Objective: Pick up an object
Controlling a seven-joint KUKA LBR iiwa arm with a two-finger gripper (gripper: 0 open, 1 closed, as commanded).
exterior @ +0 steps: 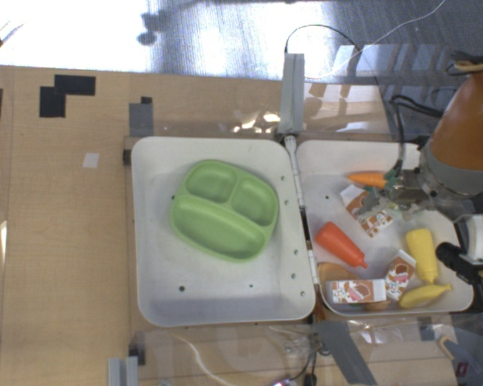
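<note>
Objects for picking are lying in the right bin (459, 300): an orange bottle (340, 244), a carrot (367, 180), a yellow bottle (422, 253), a banana (423, 296) and small printed cartons (357, 290). The gripper (397, 195) is hanging over the bin's upper part, just beside the carrot and above a carton (372, 217) (whether the jaws are spread or pressed together, I cannot tell). The left bin (157, 292) is carrying a green divided plate (224, 209). Both bins are sitting on a tan wooden table (56, 240); beyond it, a grey floor (225, 30) is catching bright light.

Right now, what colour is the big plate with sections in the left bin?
Light green. The divided plate shows best in the camera view.
</note>
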